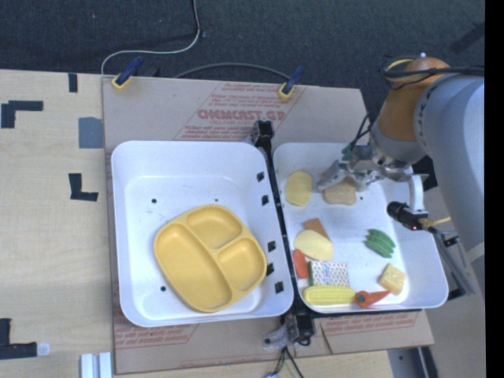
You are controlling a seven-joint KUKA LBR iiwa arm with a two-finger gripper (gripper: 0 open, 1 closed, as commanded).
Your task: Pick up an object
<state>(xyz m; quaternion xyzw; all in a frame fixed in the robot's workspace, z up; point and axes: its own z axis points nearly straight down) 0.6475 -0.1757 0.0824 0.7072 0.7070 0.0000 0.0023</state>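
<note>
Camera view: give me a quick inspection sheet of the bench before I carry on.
Surface: cardboard sheet on the wooden bench, held by two clamps at its far edge.
Job's things: right bin holds toy foods: round yellow piece, tan piece, green piece, corn cob, patterned square, yellow block, others.
Clutter: left bin holds a yellow divided plate.
Grippers: gripper is low over the tan piece; a grasp cannot be confirmed.
Cables: white cable on the dark floor beyond the bench.
Surroundings: black tape marks on the bench at left.
</note>
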